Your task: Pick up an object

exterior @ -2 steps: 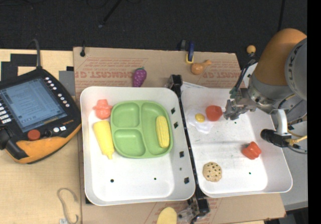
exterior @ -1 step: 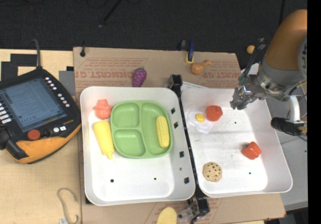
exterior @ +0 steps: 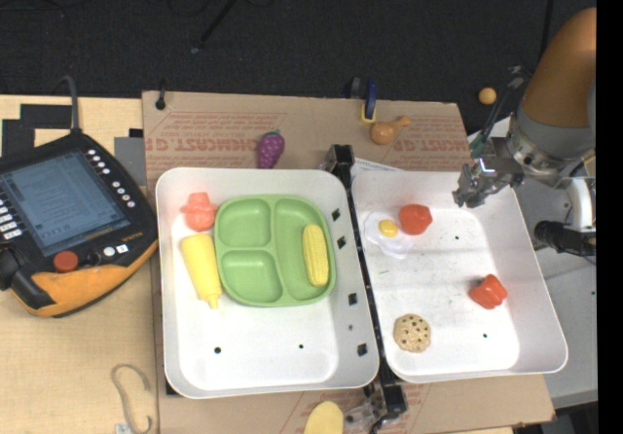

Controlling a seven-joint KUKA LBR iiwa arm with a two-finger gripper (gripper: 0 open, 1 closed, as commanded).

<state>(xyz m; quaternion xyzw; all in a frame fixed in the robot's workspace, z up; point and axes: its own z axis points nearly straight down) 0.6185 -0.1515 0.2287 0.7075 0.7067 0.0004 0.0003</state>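
Task barely begun, by the look of it: nothing lifted, every item lying in place.

Claw (exterior: pixel 474 186) hovering over far right corner of right bin (exterior: pixel 545 325), just inside far rim. Dark and small in view; cannot tell how far open. Nothing visible between its tips.

In right bin: red tomato (exterior: pixel 416 219) toward far left, touching or just beside a fried egg (exterior: pixel 390 233) on its left. Red pepper piece (exterior: pixel 488 292) near right wall, about midway. Cookie (exterior: pixel 413 333) at near side, left of centre. All flat on bin floor, well apart from one another save tomato and egg.

In left bin (exterior: pixel 253 354): green divided plate (exterior: pixel 255 271) with corn cob (exterior: pixel 315 255) in its right compartment; yellow bottle (exterior: pixel 201 269) just left of plate; pink item (exterior: pixel 198 212) at far left corner.

Nearest candidate to claw: tomato, off to its left and a little nearer. Likely target, though uncertain.

Left to do, as judged: line up over an item, descend, close, lift clear. Whole pick outstanding.
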